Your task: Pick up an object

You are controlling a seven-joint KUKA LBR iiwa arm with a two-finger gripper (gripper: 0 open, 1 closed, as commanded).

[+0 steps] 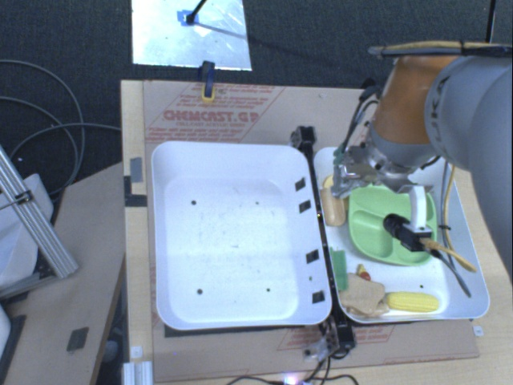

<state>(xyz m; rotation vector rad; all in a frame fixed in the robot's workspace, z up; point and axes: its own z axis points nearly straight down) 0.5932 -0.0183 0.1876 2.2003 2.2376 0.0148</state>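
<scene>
While the arm (449,111) reaches over the right bin (473,291), its gripper (346,175) hangs at the bin's 11 o'clock corner; I cannot tell its state. Just at its 5 o'clock lies the green plate (377,231). At 6 o'clock lie the corn cob (413,301) and bread slice (362,297). The left bin (232,235) sits beside.
</scene>
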